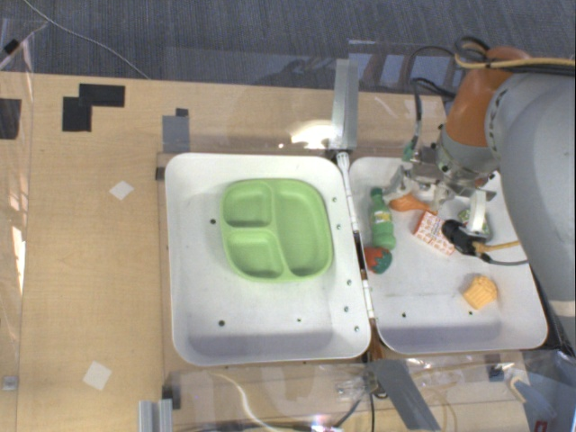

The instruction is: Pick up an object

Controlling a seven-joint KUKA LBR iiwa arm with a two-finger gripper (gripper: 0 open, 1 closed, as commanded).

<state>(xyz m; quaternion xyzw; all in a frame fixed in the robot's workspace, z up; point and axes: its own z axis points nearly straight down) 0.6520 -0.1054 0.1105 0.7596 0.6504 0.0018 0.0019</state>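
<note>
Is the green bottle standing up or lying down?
Lying down. The green bottle rests flat on the floor of the right bin, its cap toward the far edge, next to the small red-and-green toy.

The light wooden surface [81, 277] carries two shallow white bins side by side, their inner edges touching. The left bin [193, 322] and the right bin [432, 327] sit toward the right of the surface. Black angular marks [90, 104] lie near its far left edge, and two small pale square patches [121, 189] sit on the bare wood left of the bins.
</note>
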